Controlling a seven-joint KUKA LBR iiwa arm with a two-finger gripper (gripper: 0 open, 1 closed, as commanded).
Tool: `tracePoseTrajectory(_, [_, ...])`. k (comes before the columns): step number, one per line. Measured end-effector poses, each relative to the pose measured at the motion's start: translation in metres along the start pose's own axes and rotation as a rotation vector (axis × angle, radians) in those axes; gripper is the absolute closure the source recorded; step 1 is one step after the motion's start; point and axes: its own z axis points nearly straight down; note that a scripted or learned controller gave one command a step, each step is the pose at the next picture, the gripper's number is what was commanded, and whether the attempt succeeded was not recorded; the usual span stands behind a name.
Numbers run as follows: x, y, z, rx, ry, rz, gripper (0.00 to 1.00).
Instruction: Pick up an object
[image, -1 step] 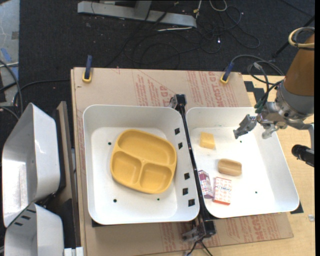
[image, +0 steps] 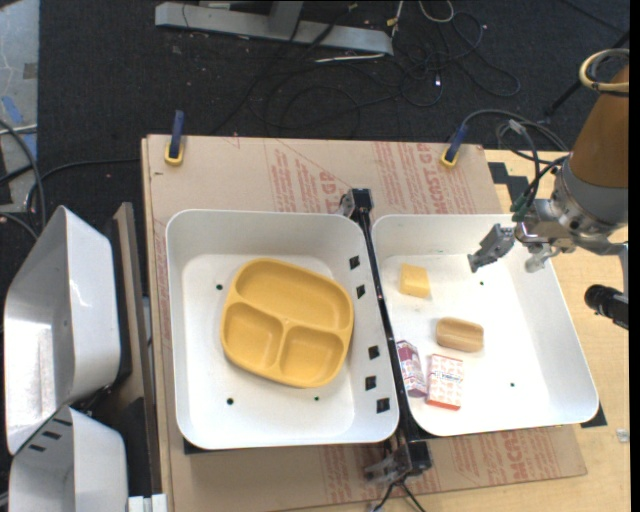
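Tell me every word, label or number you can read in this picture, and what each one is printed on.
Red lettering is printed across the cardboard sheet under the bins, upside down from this view and too faint to read with certainty.
The small red and white packet carries print too small to read.
The little wrapper beside it is blurred; nothing is legible.
The yellow tray shows no writing.

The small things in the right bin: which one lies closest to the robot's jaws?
The pale yellow block, up the bin from the tan bread-roll shape and the red-and-white packets, lies closest to the gripper.
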Motion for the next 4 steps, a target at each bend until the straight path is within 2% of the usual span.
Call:
tracePoseTrajectory(2, [0.001, -0.001, 0.129, 0.006, 0.001, 0.004, 0.0])
tracePoseTrajectory(3, [0.002, -0.002, 0.169, 0.003, 0.0, 0.004, 0.0])
tracePoseTrajectory(4, [0.002, -0.001, 0.156, 0.0, 0.0, 0.005, 1.0])
